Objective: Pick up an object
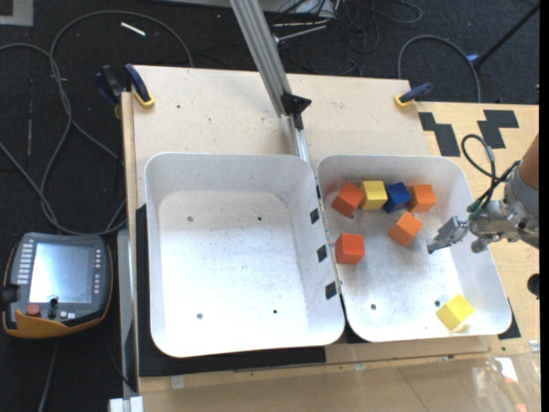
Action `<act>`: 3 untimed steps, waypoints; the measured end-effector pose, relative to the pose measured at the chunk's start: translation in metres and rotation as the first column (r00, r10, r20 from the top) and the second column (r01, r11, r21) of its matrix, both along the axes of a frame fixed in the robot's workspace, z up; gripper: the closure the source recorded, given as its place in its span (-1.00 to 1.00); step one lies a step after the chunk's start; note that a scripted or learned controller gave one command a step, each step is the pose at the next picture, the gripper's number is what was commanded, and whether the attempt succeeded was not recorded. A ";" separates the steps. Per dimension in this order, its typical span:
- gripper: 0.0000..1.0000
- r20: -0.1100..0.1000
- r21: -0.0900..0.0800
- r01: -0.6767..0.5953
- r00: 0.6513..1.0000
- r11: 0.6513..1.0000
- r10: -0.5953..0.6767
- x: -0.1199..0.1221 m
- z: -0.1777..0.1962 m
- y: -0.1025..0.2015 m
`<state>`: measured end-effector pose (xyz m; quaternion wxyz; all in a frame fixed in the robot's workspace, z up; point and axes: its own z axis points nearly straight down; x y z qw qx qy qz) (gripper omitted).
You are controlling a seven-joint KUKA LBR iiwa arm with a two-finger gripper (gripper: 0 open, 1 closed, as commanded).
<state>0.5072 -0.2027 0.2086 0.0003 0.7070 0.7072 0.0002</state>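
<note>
Here the hand [439, 237] hangs over the right bin [412, 329], reaching in from the bin's right rim. How far it is open cannot be told at this size, and nothing can be seen held in it.

The things to pick all lie in that bin. Closest is an orange cube [406, 228], just beside the hand on its far-left side, apart from it. Beyond that cube runs a tight row along the far wall: an orange block [347, 199], a yellow block [373, 194], a blue block [396, 196] and another orange block [422, 197], touching or nearly touching one another. A further orange cube [349, 248] sits well out to the hand's left, near the divider, and a yellow cube [455, 312] lies on the near side of the hand, close to the bin's front corner.

To do the grasp well, I would judge the nearest orange cube the best target: it stands free on every side, whereas the row is crowded and the yellow cube hugs the wall. The hand should centre above that cube, turn to face two flat sides, and drop squarely, since the cube sits rotated.

No brand or writing can be read; the pendant [56, 280] lying left of the tabletop [214, 110] is too small to make out.
</note>
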 end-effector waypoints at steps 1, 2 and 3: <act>-1.00 -0.003 0.000 -0.003 1.000 1.000 0.003 0.051 -0.106 -0.022; -1.00 0.002 0.000 -0.007 1.000 1.000 0.007 0.120 -0.112 -0.011; 1.00 0.000 0.001 -0.006 1.000 1.000 0.006 0.118 -0.102 -0.011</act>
